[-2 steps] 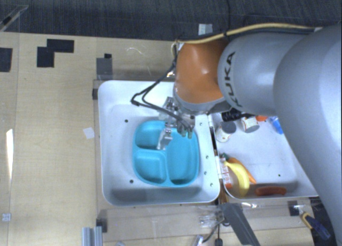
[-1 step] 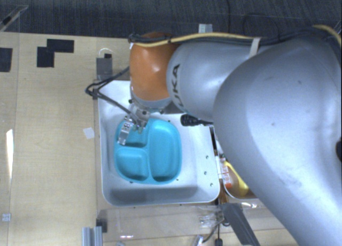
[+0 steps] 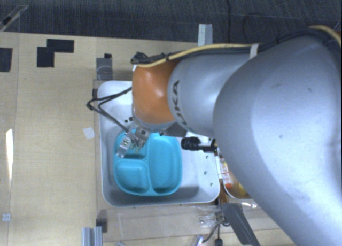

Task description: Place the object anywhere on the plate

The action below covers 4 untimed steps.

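The big grey arm (image 3: 267, 132) sweeps in from three o'clock and fills most of the right side, its orange band (image 3: 152, 95) sitting just above the wrist near the centre of the view. Below that band, at about seven o'clock from it, the gripper (image 3: 128, 144) hangs over the left bin (image 3: 107, 186), right above the upper left corner of the plate (image 3: 149, 167). That plate is a turquoise, divided dish with rounded corners, lying flat in the left bin, with one large compartment toward three o'clock and a smaller one toward seven o'clock. The gripper's metal tip overlaps the plate's rim at about ten o'clock; whether it is apart or together cannot be told from this angle, and whether anything is in its grasp is also unclear. The object to be placed cannot be made out with any certainty. Black cables (image 3: 109, 106) loop off the wrist toward nine o'clock, crossing the bin's top edge. At four o'clock from the plate, just past the bin wall, something orange and yellow (image 3: 232, 183) peeks out from under the arm, mostly hidden.
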{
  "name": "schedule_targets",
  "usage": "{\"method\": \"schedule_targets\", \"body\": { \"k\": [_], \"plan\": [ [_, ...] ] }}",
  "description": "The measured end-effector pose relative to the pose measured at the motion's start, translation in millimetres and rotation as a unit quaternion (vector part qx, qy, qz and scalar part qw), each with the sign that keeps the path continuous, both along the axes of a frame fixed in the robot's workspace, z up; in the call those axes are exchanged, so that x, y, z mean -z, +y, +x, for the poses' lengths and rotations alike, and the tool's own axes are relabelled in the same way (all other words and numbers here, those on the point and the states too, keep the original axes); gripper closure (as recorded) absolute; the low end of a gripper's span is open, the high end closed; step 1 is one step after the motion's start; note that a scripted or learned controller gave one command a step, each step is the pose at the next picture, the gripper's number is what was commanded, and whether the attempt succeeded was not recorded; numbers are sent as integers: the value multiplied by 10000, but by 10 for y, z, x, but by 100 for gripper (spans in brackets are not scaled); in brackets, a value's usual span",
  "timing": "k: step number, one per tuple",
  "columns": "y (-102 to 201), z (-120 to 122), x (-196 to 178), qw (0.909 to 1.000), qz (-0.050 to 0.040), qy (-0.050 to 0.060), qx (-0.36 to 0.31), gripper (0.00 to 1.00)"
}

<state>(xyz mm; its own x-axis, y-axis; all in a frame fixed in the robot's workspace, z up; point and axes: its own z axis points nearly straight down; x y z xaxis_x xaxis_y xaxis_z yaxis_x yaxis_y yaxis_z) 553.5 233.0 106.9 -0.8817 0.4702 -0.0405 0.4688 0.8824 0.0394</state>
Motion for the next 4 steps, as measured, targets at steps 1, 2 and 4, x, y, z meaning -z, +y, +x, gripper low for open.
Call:
{"method": "schedule_targets", "body": {
  "k": [1, 2, 4],
  "plan": [
    [42, -379, 7, 9900, -25, -224, -1396, 0],
    [18, 474, 130, 9971, -81, 197, -732, 0],
    [49, 686, 153, 9858, -111, 296, -1649, 0]
  ]
}}
